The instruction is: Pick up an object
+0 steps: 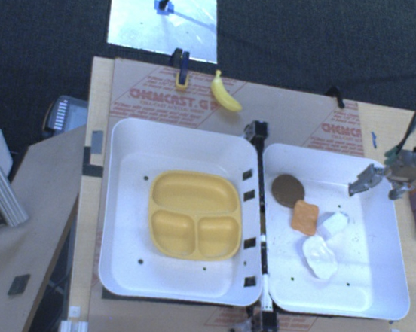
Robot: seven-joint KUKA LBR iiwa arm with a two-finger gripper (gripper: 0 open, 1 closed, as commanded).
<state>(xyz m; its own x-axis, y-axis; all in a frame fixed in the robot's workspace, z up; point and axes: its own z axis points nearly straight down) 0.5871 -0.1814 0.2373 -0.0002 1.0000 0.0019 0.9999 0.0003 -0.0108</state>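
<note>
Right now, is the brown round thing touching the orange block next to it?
Cannot tell. In the camera view the brown disc and the orange block sit corner to edge in the right bin, too close to show either contact or a gap.

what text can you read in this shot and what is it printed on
"CHEMCAST" in red, repeated upside down on the brown protective sheet under the two bins; the smaller red lines beside it are too blurred to read.
The keypad device at the left bench edge: markings too small to read.
</note>
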